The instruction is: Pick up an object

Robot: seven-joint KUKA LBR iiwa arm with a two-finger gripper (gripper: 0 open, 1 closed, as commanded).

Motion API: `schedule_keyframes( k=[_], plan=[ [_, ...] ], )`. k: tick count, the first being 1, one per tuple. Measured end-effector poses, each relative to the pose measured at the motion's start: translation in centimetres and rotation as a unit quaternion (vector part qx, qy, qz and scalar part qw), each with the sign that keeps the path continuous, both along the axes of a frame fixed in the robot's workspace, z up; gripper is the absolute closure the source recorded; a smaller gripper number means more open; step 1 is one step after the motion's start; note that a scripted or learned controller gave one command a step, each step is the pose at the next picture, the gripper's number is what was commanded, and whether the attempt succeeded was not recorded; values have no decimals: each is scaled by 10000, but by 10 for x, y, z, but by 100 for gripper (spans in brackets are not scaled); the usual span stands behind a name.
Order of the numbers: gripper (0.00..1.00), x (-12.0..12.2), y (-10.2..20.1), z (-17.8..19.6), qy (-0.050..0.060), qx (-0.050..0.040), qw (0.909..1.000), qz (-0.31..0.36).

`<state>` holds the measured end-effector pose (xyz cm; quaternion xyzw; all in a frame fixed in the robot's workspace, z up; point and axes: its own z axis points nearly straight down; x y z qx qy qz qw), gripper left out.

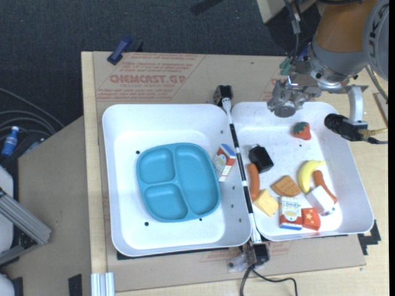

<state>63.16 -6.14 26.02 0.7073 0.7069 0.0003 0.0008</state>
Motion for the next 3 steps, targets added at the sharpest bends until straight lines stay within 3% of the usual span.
schedule_keyframes(
  k=[1,2,3],
  plan=[
    [100,-21,75,-1,22,13,10000,10],
    [100,6,50,3,0,0,10000,-2],
    [100,35,58,0,-1,1,10000,7]
  ],
)
